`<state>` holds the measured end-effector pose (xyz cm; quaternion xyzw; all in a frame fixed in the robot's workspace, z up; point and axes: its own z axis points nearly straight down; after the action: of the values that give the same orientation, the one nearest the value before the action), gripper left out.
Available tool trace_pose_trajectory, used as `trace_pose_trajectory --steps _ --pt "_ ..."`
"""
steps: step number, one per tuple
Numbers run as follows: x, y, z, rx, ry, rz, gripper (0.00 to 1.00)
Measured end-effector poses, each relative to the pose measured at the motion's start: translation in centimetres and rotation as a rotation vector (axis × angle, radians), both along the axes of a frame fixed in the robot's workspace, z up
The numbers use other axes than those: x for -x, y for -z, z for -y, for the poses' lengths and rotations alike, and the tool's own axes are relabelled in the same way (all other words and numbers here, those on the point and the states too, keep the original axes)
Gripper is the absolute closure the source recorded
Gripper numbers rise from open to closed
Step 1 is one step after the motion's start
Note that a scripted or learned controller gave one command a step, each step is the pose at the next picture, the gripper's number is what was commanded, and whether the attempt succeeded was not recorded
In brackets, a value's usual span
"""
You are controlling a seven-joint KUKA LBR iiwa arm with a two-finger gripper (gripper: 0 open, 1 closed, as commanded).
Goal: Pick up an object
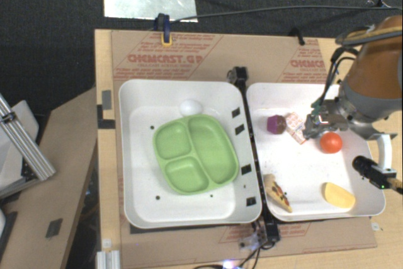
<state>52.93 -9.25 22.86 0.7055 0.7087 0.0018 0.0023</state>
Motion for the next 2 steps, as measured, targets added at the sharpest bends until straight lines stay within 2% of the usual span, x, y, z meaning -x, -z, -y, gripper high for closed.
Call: trace_pose_trajectory --steps 1,2 --pt "-1.7 0.2 -4.3 -0.001 -0.002 -0.003 1.0" --pt "-1.9 -0.5 -9.5 -0.002 -0.005 -0.004 1.0"
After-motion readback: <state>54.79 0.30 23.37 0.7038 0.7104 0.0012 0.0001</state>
